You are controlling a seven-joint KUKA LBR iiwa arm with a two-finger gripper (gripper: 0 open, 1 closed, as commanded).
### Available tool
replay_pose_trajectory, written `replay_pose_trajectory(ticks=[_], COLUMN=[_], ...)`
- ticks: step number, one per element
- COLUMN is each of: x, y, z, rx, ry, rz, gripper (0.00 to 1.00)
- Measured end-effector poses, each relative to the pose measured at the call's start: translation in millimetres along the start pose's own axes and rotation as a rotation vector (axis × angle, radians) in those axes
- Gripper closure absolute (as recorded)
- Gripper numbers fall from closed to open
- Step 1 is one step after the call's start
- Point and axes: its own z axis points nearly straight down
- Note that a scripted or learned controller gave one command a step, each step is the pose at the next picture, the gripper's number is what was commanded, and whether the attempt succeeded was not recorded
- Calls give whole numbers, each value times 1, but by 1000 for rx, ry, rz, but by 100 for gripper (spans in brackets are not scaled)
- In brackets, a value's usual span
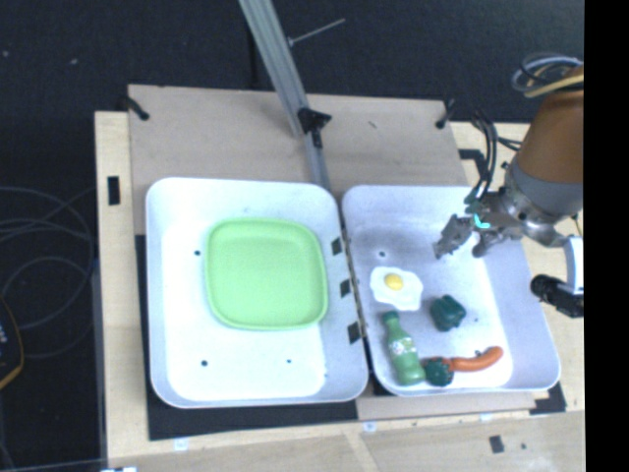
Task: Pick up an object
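The right bin (393,214) holds a fried egg (395,285), a dark green pepper-like piece (448,311), a green bottle (401,348) and a red-orange sausage or chili (472,361) with a green end. My gripper (465,239) hangs over the bin's upper right part, above and to the right of the egg, its fingers spread open with nothing between them. The arm comes in from the right with its orange band (556,136) above the wrist.
The left bin (177,214) carries a light green square plate (265,273). A grey metal pole (280,57) slants down from the top to the gap between the bins. Cables loop beside the wrist at the right edge.
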Motion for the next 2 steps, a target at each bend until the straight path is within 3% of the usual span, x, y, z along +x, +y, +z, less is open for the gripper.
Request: replay_pose_trajectory(ticks=[1, 2], x=[0, 0], y=[0, 1], z=[0, 42], rx=[0, 4], ry=[0, 0], rz=[0, 1], gripper=[0, 0])
